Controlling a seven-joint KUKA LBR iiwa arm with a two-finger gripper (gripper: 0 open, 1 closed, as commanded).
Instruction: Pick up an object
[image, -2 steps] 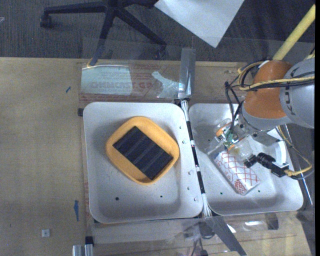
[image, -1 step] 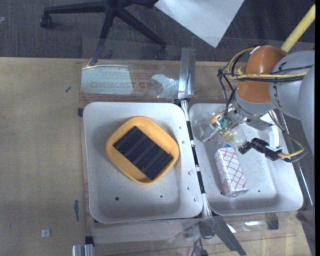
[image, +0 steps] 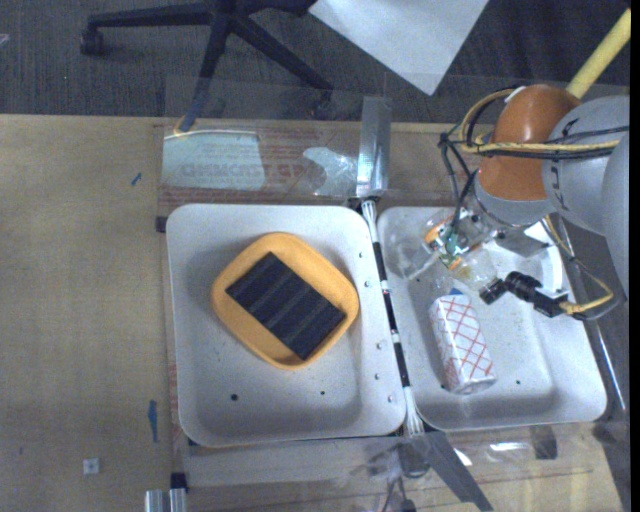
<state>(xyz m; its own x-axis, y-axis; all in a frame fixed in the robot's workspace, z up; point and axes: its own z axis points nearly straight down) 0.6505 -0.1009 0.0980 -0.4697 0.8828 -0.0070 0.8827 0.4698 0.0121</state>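
Camera view: gripper (image: 452, 243) low over right bin (image: 560, 385) far corner, finger state unreadable, can't tell. Red-checked white box (image: 461, 343) lying mid right bin, just beside. Yellow tray with dark panel (image: 285, 300) in left bin (image: 200, 390).

Yellow-rimmed dark-slatted object (image: 285, 300) in left bin (image: 190, 390); red-checked white box (image: 461, 344) in right bin (image: 570, 390).

Tan bench (image: 80, 300), two white bins (image: 200, 400) side by side

Red-checked white box (image: 462, 343) lying flat in right bin, yellow-framed dark panel (image: 285, 299) in left
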